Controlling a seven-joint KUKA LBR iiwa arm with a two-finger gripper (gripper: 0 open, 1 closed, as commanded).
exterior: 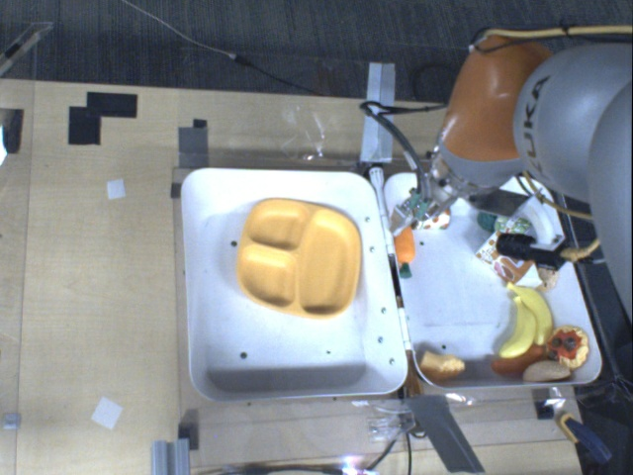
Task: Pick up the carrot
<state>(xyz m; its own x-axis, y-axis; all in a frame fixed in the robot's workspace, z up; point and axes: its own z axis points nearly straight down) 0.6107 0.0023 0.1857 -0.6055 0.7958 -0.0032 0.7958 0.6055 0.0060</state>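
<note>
**Robot arm poised over carrot at edge of bin**

Reaching in from the right of the camera view, a grey arm [574, 117] with an orange band [490, 102] leans over the right bin [450, 300], its gripper [423, 206] low near that bin's upper left corner. Whether the gripper is parted or closed cannot be told; wiring and small green parts clutter the tip. The carrot [404, 245], a short orange piece, lies just below the gripper, hard against the right bin's left wall beside the divide between the two bins. It is not possible to tell if the gripper touches it.

Part of the maker's lettering, seemingly "UKA", runs down the grey casing at the upper right. No other writing is legible.

Elsewhere in the right bin, a banana [524, 323] lies near the lower right, with a red and orange toy fruit [568, 344] just beside it, a red piece [509, 366] under the banana's tip and a tan bread roll [441, 366] by the bottom wall. A small packet [509, 250] rests near the right wall.

The left bin [213, 295] holds a yellow tray [299, 255] with three compartments, set upper centre.

A black cable [158, 23] trails across the dark floor beyond the wooden bench [89, 295].
</note>
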